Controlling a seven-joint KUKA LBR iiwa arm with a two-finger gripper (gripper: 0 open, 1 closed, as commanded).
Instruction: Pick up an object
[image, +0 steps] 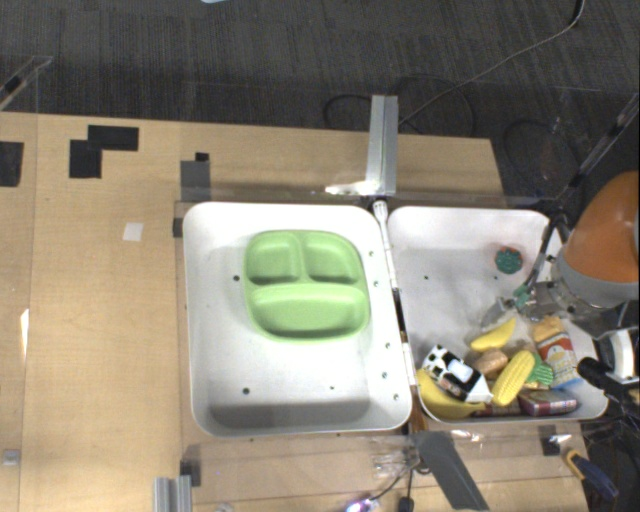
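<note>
Now approach step: my pincer (527, 293) hangs above toy pile (505, 375) in right bin (450, 250); grip state probably unreadable. Next: descend onto one toy.

My arm (603, 248) comes in from the right edge, its orange band bulging at the frame's side with the grey wrist just under it. The wrist leans down and to the left, carrying the pincer (524, 296) low. I see thin dark rods and metal parts at the tip, but I cannot make out how its tips are set.
</note>
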